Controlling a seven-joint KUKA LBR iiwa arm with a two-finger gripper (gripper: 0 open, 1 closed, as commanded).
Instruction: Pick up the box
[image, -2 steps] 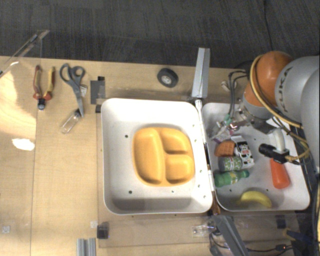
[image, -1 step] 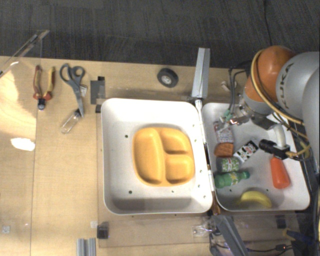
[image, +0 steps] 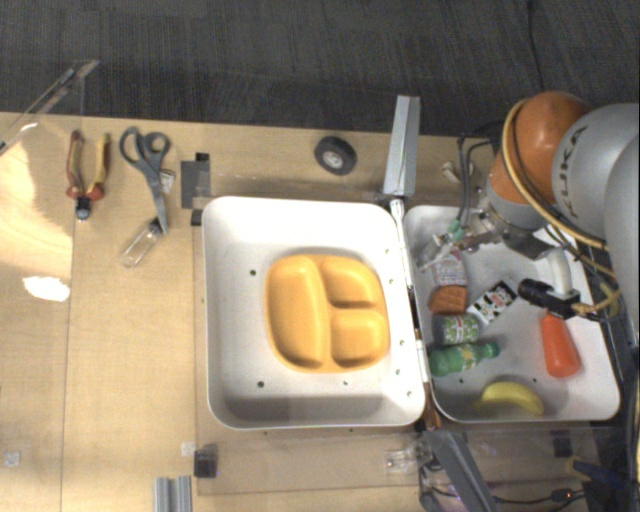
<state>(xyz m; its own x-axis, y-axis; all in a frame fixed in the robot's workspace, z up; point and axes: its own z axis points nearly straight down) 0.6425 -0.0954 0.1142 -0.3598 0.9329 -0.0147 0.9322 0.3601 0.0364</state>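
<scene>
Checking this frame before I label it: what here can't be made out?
- Gripper: hidden under the arm's wrist in the camera view, so its state is unknown.
- Small black-and-white box: print too small to read.
- Right bin: its far corner is covered by the arm.

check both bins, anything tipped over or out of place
Mostly tidy. The green bottle lies on its side in the right bin, beside the banana and a small black-and-white box. The yellow divided tray sits flat in the left bin.
</scene>
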